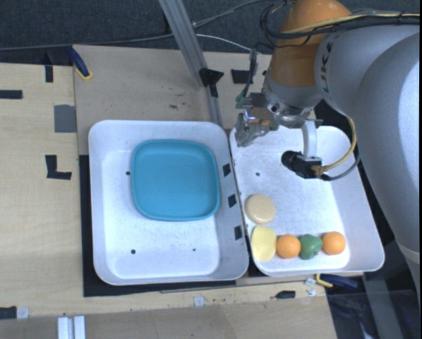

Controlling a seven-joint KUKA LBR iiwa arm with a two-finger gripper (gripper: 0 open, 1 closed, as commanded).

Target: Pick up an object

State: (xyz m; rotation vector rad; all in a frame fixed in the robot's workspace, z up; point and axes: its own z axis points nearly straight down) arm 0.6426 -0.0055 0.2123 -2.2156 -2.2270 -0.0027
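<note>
Two white bins sit side by side on the wooden bench. Gripper hovers at the right bin's far left corner, its grip unreadable, clutching nothing visible; the beige disc lies nearer the camera, toward the bin's front.

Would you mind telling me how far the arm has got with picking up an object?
Nothing looks picked yet. The gripper sits at the far left corner of the right bin, with nothing visible between its fingers. The beige round piece, yellow piece, two orange balls and green piece all lie near the bin's front edge. Reaching, grasping and lifting remain.
</note>
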